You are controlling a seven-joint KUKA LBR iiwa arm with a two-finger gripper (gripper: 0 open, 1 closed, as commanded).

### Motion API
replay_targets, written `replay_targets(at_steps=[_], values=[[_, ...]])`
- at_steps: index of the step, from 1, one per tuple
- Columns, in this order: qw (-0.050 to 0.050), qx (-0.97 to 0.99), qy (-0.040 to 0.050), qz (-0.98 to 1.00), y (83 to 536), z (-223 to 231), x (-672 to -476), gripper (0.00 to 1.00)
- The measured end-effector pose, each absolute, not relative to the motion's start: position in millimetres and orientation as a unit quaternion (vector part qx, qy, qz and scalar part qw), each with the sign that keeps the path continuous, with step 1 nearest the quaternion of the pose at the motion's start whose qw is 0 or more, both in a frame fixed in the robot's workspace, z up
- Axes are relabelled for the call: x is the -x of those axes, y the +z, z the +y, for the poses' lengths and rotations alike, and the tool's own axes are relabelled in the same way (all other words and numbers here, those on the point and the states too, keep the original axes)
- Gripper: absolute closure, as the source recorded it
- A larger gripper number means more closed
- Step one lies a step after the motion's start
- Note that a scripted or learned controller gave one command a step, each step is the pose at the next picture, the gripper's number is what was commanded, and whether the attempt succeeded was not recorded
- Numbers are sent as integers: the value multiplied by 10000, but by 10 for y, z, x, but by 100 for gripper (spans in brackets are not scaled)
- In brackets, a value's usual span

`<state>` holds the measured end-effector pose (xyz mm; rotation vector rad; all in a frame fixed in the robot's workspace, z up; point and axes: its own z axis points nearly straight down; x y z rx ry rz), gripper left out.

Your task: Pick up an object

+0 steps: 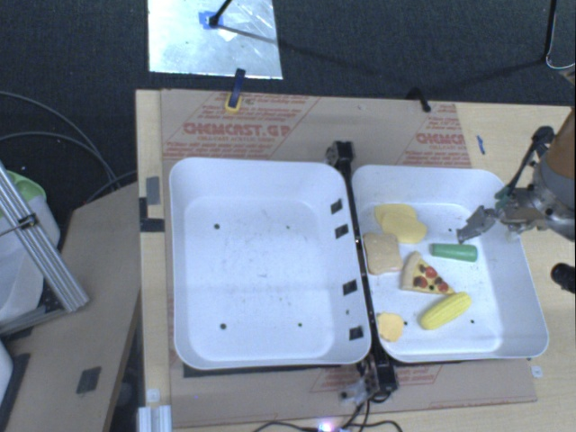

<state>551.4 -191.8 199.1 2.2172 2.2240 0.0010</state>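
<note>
Pizza slice (pixel 426 277) lies in right bin (pixel 513 331); tool (pixel 470 228) state unclear; board (pixel 270 129) reads "CHEMCAST GP"

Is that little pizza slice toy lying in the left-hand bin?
No. The pizza slice lies in the right bin, among the other toy foods, between the green piece and the corn cob.

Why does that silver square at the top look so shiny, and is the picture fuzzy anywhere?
In the camera view, the silver sheet glares because light bounces off it; the white bins look bright and evenly lit; the gripper at the right looks a little soft, while the pizza slice stays fairly clear.
</note>
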Motion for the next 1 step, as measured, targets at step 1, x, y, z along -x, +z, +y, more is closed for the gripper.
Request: replay_targets(at_steps=[1], values=[[-48,-7071,-16,7071,908,-1747,-4916,0]])
